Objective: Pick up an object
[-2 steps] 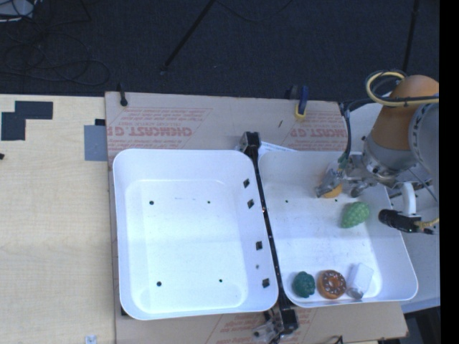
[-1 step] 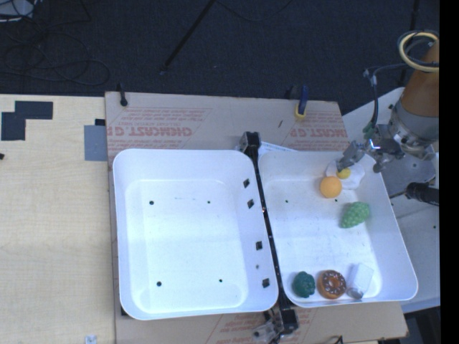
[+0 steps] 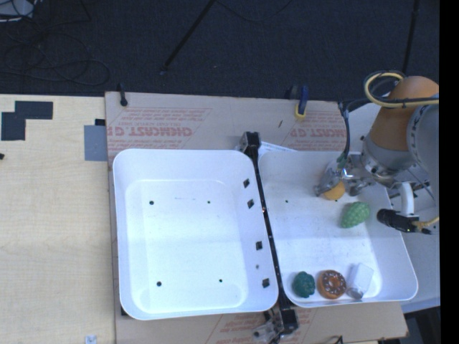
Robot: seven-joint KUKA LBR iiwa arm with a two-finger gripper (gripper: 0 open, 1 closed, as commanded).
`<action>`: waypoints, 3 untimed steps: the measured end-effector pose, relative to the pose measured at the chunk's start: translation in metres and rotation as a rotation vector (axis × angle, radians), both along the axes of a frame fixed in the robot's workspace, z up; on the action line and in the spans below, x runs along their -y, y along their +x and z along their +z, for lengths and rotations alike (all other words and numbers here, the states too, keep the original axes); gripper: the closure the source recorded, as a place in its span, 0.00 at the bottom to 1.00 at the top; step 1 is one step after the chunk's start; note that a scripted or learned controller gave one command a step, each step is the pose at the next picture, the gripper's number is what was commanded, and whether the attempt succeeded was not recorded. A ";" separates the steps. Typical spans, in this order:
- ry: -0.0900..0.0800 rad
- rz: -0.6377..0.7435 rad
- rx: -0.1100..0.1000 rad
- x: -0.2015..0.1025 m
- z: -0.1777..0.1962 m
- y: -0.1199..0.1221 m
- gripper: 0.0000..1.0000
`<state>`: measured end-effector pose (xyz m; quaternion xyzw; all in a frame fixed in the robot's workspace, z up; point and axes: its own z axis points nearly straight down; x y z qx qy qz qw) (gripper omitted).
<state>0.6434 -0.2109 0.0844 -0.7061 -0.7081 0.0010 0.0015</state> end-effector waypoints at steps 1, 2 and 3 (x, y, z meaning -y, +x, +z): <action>-0.004 -0.002 0.014 0.004 0.125 0.002 0.00; 0.000 0.000 -0.003 0.000 -0.003 -0.001 0.00; -0.001 0.000 0.002 0.001 0.014 0.001 1.00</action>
